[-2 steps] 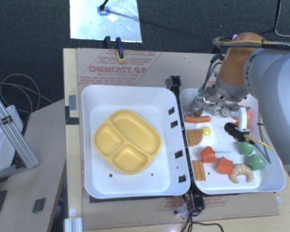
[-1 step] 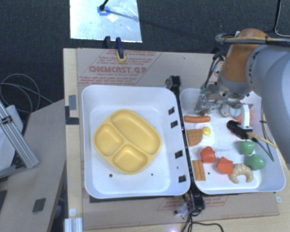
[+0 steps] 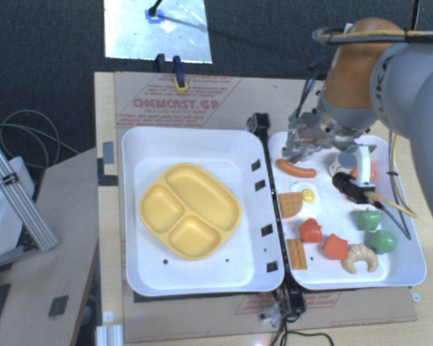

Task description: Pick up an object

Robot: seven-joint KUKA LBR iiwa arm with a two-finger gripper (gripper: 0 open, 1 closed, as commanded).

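My gripper [image 3: 296, 147] hangs over the far left corner of the right bin [image 3: 411, 262], just behind a toy sausage [image 3: 296, 169]. Nothing shows in its grasp. In front of the sausage lie a fried egg [image 3: 307, 194] and a brown toast piece [image 3: 289, 205]. Further forward are a red pepper [image 3: 310, 230], a waffle strip [image 3: 296, 254], an orange-red piece [image 3: 335, 246] and a croissant [image 3: 359, 258]. A green pepper [image 3: 368, 218] and another green piece [image 3: 382, 241] sit at the right. A red and white item [image 3: 365, 166] lies partly under the arm.
The left bin [image 3: 141, 265] holds a yellow divided plate [image 3: 190, 209]. A black-clipped divider [image 3: 268, 193] runs between the two bins. The grey and orange arm [image 3: 361, 71] covers the right bin's far right part.
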